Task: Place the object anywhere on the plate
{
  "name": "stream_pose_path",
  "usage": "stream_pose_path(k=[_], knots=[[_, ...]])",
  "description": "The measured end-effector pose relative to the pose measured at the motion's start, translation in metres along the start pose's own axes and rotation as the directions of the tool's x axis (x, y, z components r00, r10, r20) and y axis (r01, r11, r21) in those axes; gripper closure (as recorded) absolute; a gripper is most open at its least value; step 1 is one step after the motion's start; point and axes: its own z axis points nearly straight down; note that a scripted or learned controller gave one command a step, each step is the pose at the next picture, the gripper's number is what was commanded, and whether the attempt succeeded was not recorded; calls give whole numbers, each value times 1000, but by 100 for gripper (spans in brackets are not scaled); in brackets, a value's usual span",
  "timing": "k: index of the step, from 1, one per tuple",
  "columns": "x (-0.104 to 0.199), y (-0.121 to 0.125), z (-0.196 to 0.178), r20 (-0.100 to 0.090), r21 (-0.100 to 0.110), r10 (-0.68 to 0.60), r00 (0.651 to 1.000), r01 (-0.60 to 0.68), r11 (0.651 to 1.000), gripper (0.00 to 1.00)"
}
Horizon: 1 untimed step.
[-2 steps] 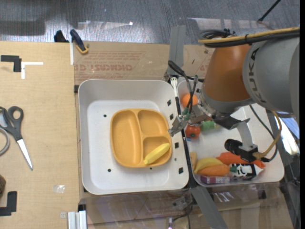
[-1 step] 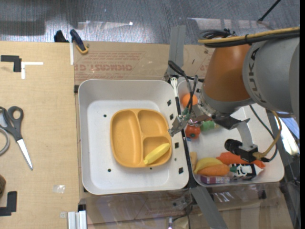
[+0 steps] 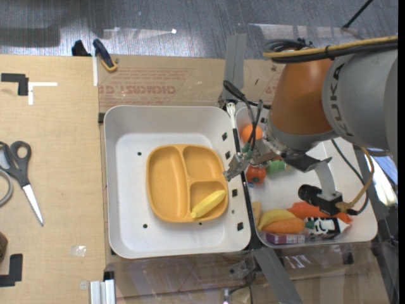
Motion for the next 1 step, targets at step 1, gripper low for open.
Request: stream_pose_path(k=[1], knots=[[0, 0, 0, 0, 0, 0, 1000, 0, 1000, 0]])
